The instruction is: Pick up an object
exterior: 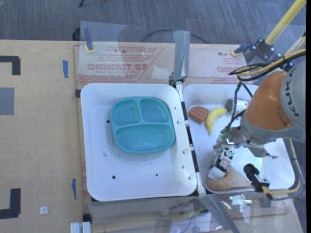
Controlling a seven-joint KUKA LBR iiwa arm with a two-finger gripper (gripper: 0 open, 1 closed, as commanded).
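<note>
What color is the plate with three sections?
The plate is teal blue, seen in the camera view.

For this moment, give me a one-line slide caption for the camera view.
KUKA arm's gripper hovers over right bin beside banana; teal divided plate sits in left bin.

I reach in from the right, my arm [274, 108] hanging over the right bin [286, 176]. My gripper [227, 141] sits low above a black-and-white spotted toy [221, 161] that leans against a tan croissant-shaped piece [221, 182]. A yellow banana [214, 118] and a reddish waffle-like piece [198, 114] lie just beside each other toward the bin's far side. In the left bin [97, 178] rests a teal divided plate [143, 125]. Both bins stand on the wooden table [39, 130].
</note>
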